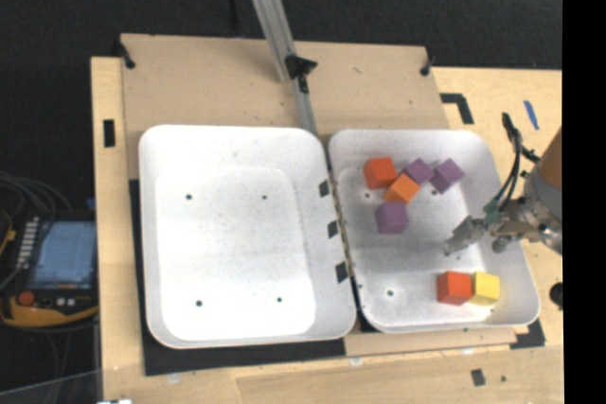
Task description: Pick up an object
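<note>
The blocks lie in the right-hand bin (473, 147), none of them lifted — so the pick looks not yet made and the whole grasp-and-raise is left to do. A cluster sits in the upper part of that bin: an orange-red block (380, 172), an orange block (403, 189) touching a purple block (418, 171), another purple block (447, 173) just to its right, and a third purple block (391, 218) below them. Lower down, near the bin's bottom edge, a red block (455, 287) and a yellow block (486, 288) stand side by side, touching. The gripper (471, 235) hangs at centre right of the frame, between the two groups — the red and yellow pair is just below it, the cluster up and to the left. Nothing sits in its grasp; whether it is spread or closed I cannot tell. The left-hand bin (151, 156) holds no blocks.
</note>
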Controlling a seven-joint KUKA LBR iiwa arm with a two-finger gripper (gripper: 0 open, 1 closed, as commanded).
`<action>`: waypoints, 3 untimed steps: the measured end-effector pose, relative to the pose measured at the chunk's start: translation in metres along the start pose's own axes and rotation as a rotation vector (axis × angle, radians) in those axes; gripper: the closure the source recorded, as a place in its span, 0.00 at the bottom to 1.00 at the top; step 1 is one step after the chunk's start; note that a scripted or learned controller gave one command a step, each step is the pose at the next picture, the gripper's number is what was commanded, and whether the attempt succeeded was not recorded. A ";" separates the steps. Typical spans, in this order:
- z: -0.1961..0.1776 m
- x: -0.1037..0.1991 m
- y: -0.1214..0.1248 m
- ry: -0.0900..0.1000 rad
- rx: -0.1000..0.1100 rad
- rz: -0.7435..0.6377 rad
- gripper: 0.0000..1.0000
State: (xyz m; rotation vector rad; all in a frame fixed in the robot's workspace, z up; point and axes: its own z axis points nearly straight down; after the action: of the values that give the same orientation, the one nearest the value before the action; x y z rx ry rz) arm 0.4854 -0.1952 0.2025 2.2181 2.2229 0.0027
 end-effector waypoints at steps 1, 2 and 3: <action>0.000 0.000 0.000 -0.001 -0.001 0.003 0.00; 0.043 -0.001 0.004 -0.001 0.005 0.003 0.00; 0.103 -0.002 -0.001 -0.002 0.002 0.003 0.00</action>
State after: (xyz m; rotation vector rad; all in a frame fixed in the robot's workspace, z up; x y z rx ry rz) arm 0.4847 -0.1977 0.0990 2.2214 2.2194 -0.0021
